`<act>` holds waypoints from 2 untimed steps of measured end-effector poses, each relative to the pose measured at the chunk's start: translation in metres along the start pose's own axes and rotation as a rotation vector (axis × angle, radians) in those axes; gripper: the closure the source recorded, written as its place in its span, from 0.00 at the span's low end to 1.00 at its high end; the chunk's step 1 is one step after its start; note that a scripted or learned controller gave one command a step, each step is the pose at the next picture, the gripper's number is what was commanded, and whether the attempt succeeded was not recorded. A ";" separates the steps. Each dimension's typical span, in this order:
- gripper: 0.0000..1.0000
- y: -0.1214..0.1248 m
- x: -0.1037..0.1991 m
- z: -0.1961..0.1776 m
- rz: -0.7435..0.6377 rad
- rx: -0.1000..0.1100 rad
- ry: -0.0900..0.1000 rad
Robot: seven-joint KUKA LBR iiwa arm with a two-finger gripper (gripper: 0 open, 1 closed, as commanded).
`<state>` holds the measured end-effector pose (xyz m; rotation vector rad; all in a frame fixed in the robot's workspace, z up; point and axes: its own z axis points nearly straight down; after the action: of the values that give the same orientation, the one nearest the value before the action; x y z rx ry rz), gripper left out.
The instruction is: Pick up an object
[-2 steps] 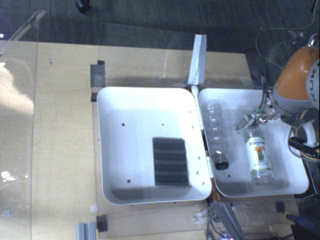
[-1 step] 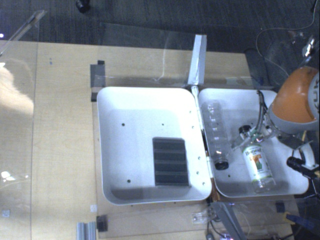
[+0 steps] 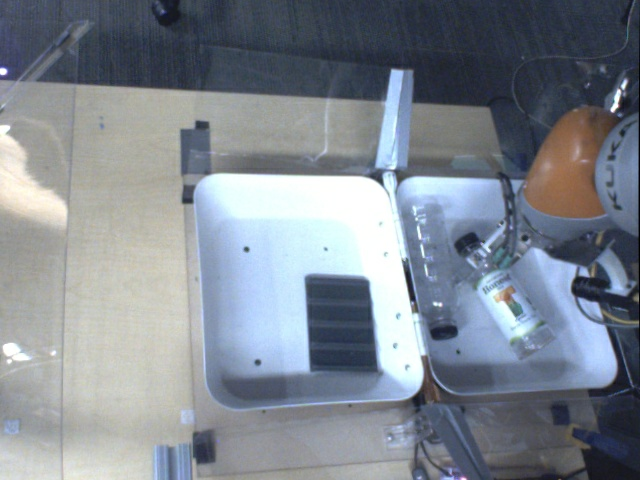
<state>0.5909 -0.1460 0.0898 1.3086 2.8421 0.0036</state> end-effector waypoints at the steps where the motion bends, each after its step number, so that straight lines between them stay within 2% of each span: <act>1: 0.00 0.028 -0.057 0.003 0.200 0.001 0.002; 2: 0.00 0.032 -0.061 0.003 0.486 0.001 0.002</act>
<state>0.6551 -0.1718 0.0879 1.9566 2.4460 0.0076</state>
